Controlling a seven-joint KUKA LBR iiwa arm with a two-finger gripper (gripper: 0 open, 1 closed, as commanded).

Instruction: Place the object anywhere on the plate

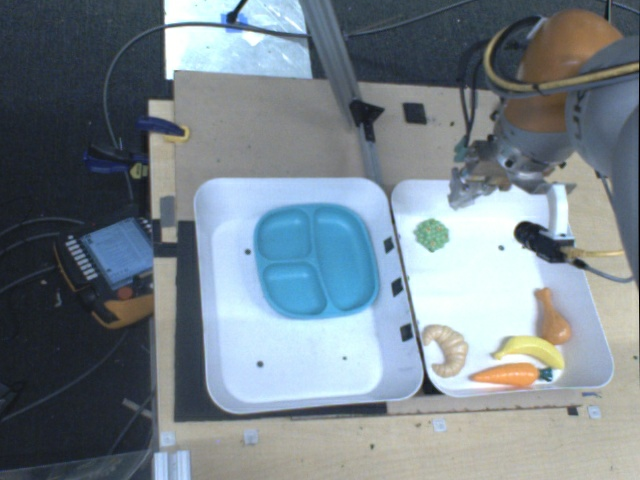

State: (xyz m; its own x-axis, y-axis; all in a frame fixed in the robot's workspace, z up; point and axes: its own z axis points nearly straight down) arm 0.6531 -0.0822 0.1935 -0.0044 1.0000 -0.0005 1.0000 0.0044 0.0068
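Nothing lies on the blue plate (pixel 316 259) yet; the hand (pixel 468 194), state unclear, hovers near the green object (pixel 432 234).

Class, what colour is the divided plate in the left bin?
Blue plate, seen in the camera view.

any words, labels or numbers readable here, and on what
None can be read.
The handheld device left of the bins has a screen and buttons, too blurred to read.
The blue plate, the toy food and both bins carry no visible writing.
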